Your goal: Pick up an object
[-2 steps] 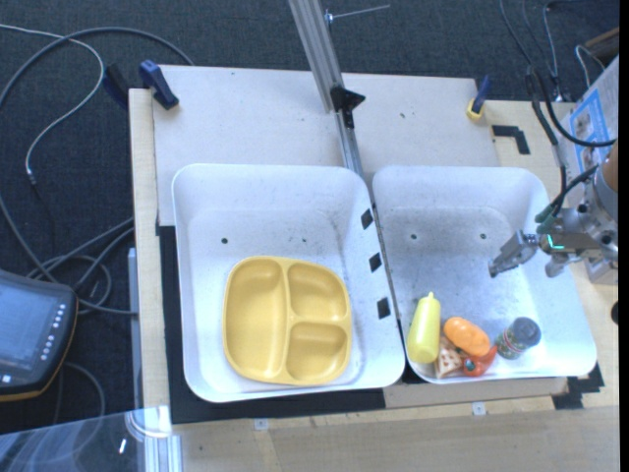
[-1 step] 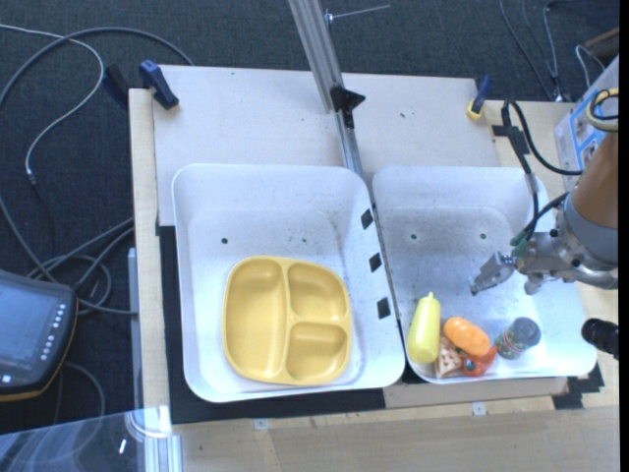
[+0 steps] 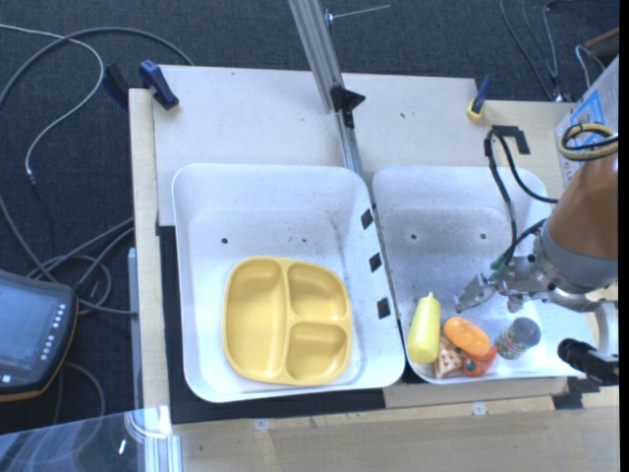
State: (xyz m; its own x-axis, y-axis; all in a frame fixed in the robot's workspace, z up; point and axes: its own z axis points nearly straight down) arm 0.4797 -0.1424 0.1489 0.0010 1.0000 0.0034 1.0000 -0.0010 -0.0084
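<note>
Hand (image 3: 476,294) hangs low over the right bin (image 3: 432,214), apparently lining up the carrot (image 3: 467,336); whether it's open or closed, I can't tell.

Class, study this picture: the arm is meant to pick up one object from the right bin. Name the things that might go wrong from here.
1. The yellow bottle, orange piece, pizza slice and small can lie crowded together, so the gripper may nudge neighbours or catch two.
2. They sit against the right bin's front wall, which may block a finger.

yellow tray (image 3: 287,319), yellow bottle (image 3: 425,329), white bins (image 3: 265,190)
</note>
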